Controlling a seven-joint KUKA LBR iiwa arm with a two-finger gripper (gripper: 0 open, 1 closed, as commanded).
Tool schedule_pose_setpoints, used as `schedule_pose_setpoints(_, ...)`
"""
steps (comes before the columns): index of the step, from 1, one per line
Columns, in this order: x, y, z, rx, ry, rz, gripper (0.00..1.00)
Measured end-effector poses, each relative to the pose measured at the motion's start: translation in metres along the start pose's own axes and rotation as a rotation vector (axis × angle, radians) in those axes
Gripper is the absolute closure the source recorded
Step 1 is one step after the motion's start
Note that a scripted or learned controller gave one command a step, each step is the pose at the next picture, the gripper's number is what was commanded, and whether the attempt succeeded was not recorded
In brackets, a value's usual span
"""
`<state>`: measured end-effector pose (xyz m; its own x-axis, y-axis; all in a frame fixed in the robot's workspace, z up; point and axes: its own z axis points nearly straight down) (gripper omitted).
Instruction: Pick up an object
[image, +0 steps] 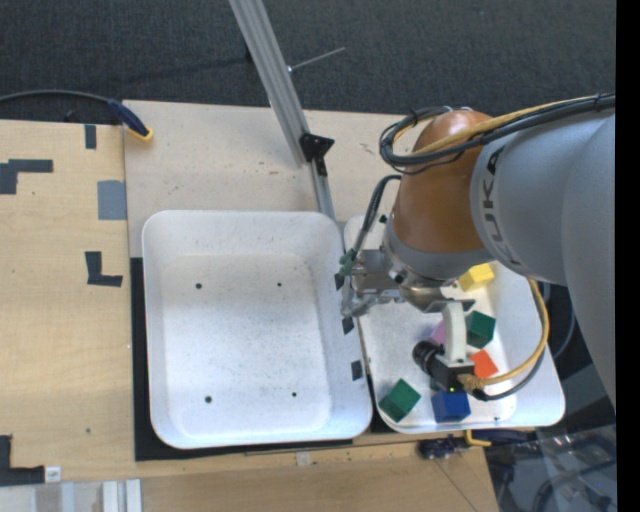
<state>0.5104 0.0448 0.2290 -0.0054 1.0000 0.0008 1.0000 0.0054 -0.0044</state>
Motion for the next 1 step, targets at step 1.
schedule_pose_setpoints(1, 0.0536, -0.02, 0.0044, 0.0, 0.0, -0.001, 1.0)
